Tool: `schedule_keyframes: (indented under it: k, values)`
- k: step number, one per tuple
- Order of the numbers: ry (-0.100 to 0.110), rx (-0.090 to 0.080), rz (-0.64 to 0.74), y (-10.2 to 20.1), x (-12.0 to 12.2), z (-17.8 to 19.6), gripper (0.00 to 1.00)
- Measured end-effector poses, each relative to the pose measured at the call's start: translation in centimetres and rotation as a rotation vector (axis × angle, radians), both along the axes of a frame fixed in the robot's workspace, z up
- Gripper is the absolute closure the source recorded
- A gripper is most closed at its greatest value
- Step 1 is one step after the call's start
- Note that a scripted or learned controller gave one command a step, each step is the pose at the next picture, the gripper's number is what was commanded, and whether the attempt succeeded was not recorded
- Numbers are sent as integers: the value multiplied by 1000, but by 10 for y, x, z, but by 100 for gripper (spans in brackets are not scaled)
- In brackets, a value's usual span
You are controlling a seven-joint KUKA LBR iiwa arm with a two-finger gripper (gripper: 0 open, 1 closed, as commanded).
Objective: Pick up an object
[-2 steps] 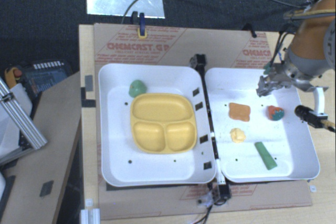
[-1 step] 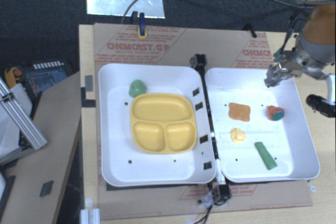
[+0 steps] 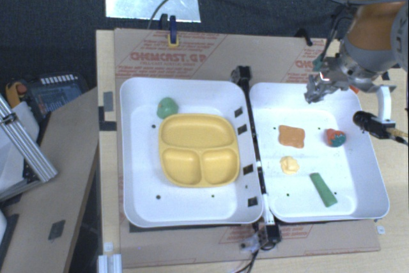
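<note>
Flat orange toast-shaped piece (image 3: 291, 135) lies mid right white bin (image 3: 364, 201), below and left of the tool (image 3: 314, 94), well apart. Green stick (image 3: 323, 189), red-green ball (image 3: 334, 137) and pale yellow lump (image 3: 289, 165) lie nearby. The tool's blurred tips defy reading.

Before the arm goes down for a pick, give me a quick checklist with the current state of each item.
1. Targets in the right bin: orange piece, yellow piece, green stick, red and green piece. Ok.
2. Targets spaced apart, none touching: ok.
3. Gripper over a target: not ok, it hangs at the bin's far edge.
4. Jaws open: cannot tell.
5. Yellow tray and green lump in the left bin, away from the arm: ok.
</note>
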State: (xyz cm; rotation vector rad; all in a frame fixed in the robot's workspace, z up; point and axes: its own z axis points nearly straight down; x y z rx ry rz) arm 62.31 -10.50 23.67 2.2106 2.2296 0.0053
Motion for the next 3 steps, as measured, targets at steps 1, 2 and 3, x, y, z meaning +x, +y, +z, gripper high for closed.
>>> schedule_keyframes:
  k: [1, 2, 3]
  values:
    - [2, 1, 1, 53, 8, -11, 100]
    - [1, 1, 2, 108, 11, 0, 100]
    - [3, 1, 1, 163, 10, -12, 100]
